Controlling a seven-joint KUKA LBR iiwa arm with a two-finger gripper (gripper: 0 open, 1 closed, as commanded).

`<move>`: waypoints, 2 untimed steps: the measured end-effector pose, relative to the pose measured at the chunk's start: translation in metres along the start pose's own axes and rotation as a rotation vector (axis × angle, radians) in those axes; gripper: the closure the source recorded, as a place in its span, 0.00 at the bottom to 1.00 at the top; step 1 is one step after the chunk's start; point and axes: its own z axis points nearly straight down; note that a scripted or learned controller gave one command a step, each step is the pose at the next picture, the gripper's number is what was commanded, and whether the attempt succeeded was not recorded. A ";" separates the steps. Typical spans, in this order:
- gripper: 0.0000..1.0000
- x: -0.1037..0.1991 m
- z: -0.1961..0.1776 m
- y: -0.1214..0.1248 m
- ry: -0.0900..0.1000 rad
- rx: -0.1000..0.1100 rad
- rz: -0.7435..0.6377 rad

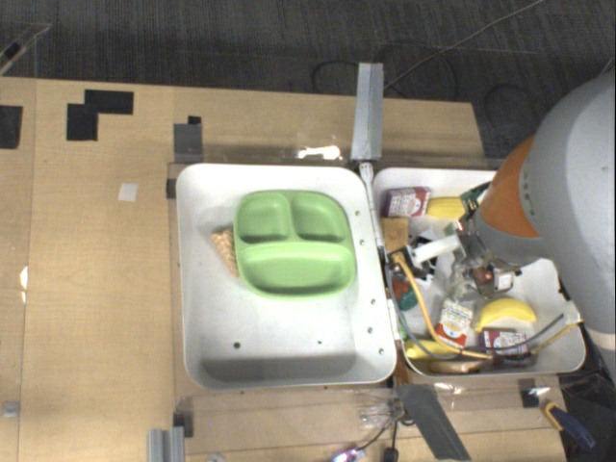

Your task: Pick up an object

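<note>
A smooth grey arm [577, 171] with an orange band [508, 195] reaches in from the right over the right bin [574, 346]; two shallow white bins with rounded corners sit side by side on a pale wooden bench [87, 287]. The left bin [279, 354] holds a matte green plate [292, 241] with three compartments, overlapping a speckled tan slab [224, 249] at its left edge. The right bin is cluttered (small packets crowd together); a yellow banana [507, 312] lies near its right side, long axis roughly left to right, just beside a dark red packet [503, 339]. The gripper [474, 269] hangs among these things; whether its fingers are apart or closed cannot be told.
</note>
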 end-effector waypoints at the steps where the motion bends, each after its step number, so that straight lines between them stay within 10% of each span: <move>1: 1.00 -0.047 -0.014 -0.007 -0.019 0.008 -0.113; 2: 1.00 -0.056 -0.001 0.026 -0.004 0.005 -0.001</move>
